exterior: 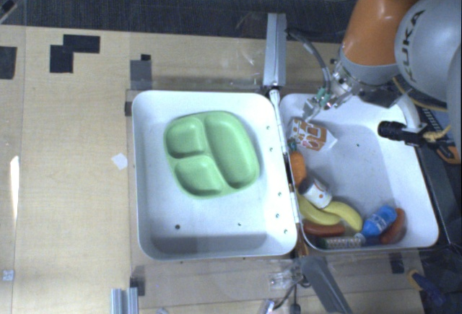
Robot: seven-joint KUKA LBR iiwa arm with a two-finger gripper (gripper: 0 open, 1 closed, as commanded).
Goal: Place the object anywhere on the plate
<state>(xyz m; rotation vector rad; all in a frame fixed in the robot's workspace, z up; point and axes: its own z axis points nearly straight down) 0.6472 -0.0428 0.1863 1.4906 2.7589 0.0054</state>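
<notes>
The pincer (pixel 315 107) hangs over the right bin (pixel 404 154), seemingly pinching the top edge of a small printed packet (pixel 309 134), while the green divided plate (pixel 211 152) waits in the left bin (pixel 151 182).

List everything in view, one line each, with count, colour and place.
Bins: two, white, side by side on the bench.
Plate: one, green, three compartments, in the left bin.
Packet: one, white and orange, upper left of the right bin.
Carrot: one, orange, left edge of the right bin.
Banana: one, yellow, lower part of the right bin.
Bottle: one, blue, lower right of the right bin.
Arm: one, grey with orange band, upper right.
Gripper: one, above the right bin's upper left corner.
</notes>
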